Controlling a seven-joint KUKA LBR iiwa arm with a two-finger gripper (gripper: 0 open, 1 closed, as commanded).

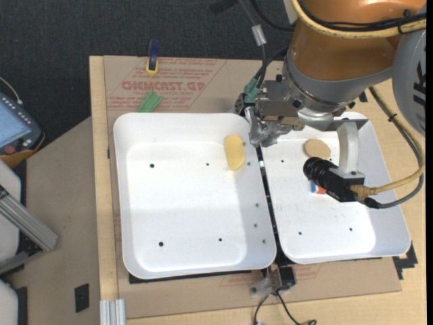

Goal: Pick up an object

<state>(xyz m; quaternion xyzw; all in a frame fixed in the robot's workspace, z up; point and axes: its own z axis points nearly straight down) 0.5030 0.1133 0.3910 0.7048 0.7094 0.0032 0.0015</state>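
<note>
A pale yellow, oblong object (235, 152) lies in the left bin (135, 202), just left of the gripper (260, 135). A tan piece (316, 147) sits in the right bin (379, 229). Finger state: cannot tell.

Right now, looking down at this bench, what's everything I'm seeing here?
White bins: two, side by side; left bin, right bin.
Yellow oblong piece: one, pale yellow, left bin near its right wall.
Tan round piece: one, right bin, upper part.
Cardboard sheet: one, brown with red lettering, under the bins.
Green strip: one, on the cardboard above the left bin.
Blue-and-yellow clip: one, cardboard's top edge.
Black cylinder: one, on the arm, over the right bin.
Arm: one, grey and orange.
Hand: over the divide between the bins.
</note>
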